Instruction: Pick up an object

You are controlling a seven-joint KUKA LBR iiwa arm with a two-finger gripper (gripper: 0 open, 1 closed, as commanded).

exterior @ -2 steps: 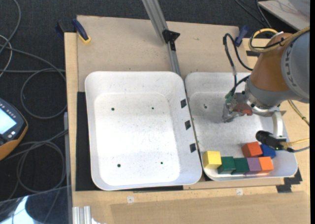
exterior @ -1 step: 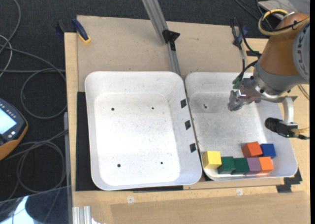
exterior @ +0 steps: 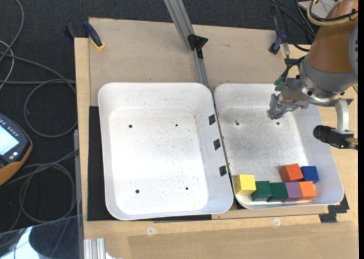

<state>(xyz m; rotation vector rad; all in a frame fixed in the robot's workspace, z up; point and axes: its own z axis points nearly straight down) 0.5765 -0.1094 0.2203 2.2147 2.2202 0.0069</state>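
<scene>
In the camera view, the gripper (exterior: 277,111) hangs over the far part of the right bin (exterior: 259,138), well apart from the blocks. Whether it is open cannot be told, and nothing shows in it. The orange block (exterior: 291,172) sits clustered with others at that bin's near edge, so the pick seems unstarted.

I'm looking down on a robotics lab setup. A plywood bench (exterior: 170,53) sits on dark carpet (exterior: 40,53) strewn with loose black cables (exterior: 34,98), blue clamps (exterior: 94,36) pinning the board's corners. An aluminium strut (exterior: 179,10) rises from the bench, two white bins (exterior: 153,95) lie side by side, and a handheld control pendant (exterior: 8,144) rests at the left edge.
</scene>
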